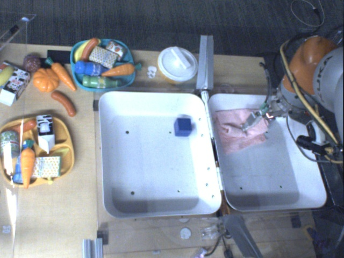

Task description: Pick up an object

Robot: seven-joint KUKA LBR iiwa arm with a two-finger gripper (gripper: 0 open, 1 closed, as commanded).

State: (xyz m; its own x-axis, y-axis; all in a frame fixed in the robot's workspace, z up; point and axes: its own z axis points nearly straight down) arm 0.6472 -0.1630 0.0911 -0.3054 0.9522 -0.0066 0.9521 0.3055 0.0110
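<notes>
Pink crumpled cloth (243,131), blue cube (183,126)

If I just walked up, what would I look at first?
Probably the little blue cube, alone in the left white bin. Next, the pink cloth crumpled in the right bin, with the robot's pincer down on it. Then the bright toy food in the blue bowl behind.

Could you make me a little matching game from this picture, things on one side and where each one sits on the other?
Things:
1. blue cube
2. pink cloth
3. white lid
4. gripper

Places:
A. on the bench behind the bins
B. in the left bin
C. down on the pink cloth
D. in the right bin

Pairs: 1-B, 2-D, 3-A, 4-C
</notes>
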